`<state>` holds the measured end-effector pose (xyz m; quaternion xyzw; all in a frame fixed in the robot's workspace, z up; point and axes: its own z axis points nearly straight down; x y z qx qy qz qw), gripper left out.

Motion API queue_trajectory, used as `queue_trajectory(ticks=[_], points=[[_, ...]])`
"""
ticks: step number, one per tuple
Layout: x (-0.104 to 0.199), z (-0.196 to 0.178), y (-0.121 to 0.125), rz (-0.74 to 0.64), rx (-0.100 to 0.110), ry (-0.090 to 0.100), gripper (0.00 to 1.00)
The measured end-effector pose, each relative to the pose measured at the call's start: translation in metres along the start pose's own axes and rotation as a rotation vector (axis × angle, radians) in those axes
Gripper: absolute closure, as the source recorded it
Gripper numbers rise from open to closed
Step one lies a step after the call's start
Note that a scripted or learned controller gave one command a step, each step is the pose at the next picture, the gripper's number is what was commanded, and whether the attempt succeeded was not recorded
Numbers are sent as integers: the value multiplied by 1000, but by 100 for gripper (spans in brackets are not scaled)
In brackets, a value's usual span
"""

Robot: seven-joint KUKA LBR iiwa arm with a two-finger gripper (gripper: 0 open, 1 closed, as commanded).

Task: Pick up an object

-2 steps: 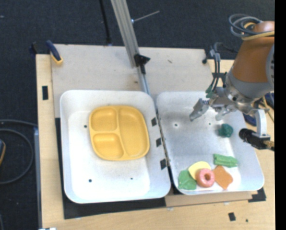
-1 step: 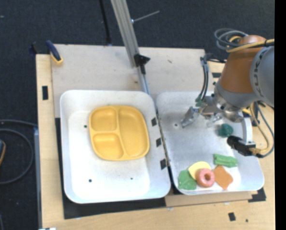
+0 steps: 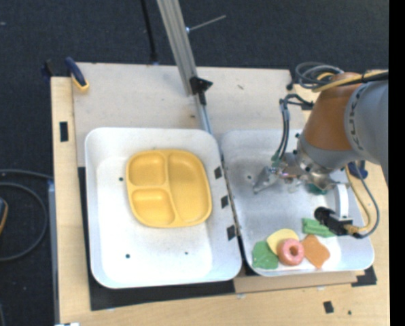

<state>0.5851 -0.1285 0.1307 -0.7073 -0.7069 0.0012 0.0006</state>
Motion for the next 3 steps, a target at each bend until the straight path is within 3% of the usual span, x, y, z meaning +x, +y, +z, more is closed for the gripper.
queue_trajectory(ticks=[1, 2, 3], points=[[-1, 31, 0, 1, -2, 0, 0], [-2, 18, 2, 5, -9, -1, 100], [-8, -30, -4, 3, -8, -1, 100]])
